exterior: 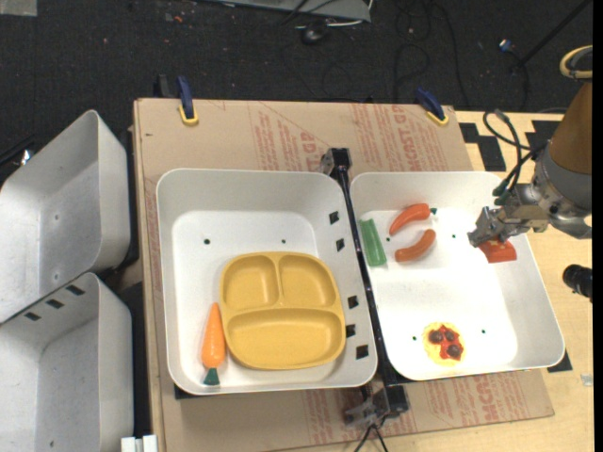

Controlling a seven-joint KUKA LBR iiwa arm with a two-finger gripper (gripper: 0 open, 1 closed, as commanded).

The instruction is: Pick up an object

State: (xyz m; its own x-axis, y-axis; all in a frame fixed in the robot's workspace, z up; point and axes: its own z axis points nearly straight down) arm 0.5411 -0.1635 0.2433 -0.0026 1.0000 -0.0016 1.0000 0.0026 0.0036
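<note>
In the right bin [490,347], two orange-red sausage-shaped toys lie side by side, the upper sausage [410,217] and the lower sausage [415,245]. A green stick [373,241] lies along the bin's left wall. A small yellow piece with red and dark spots [445,341] rests near the front. My gripper [495,229] hangs over the bin's right side, directly above a small red block [502,250]. The block touches or sits just under the gripper's tip; I cannot tell whether it is held.
The left bin [179,252] holds a yellow divided plate [283,309] and an orange carrot [214,337] at its front left. A black divider [356,252] runs between the bins. Grey containers [57,215] stand off the bench to the left. Cables trail at the right.
</note>
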